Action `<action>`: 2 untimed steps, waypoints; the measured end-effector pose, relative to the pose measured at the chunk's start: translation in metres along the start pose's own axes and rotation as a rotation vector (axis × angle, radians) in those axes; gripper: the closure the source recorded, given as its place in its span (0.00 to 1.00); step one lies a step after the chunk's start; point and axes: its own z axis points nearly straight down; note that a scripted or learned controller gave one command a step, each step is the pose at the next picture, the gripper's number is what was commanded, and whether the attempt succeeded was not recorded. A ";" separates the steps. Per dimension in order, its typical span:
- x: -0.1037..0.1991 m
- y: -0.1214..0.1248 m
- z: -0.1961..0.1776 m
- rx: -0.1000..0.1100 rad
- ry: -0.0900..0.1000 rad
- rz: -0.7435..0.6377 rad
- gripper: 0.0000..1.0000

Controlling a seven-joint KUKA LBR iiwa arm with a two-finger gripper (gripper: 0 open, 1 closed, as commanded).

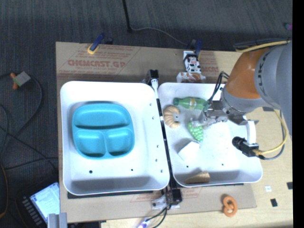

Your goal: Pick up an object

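My claw (205, 121) sits low in the right white bin (247, 175), at the pale green knobbly soft toy (195, 131); its grip I cannot tell. Toy looks light and squashy: I judge a pinch across its middle safest. Green plastic bottle (190, 102) lies just behind.

cardboard sheet (102, 63) | red print, mirrored/upside down, reads roughly "CHEMCAST GP" | other markings unreadable

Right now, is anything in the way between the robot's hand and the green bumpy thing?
Nothing visible blocks it. The end effector sits right above the green bumpy toy in the right bin. The green bottle and croissant lie off to the side.
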 end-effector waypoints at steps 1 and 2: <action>0.000 0.000 0.001 0.001 0.000 0.000 0.00; 0.038 -0.035 0.032 -0.010 -0.003 0.002 0.00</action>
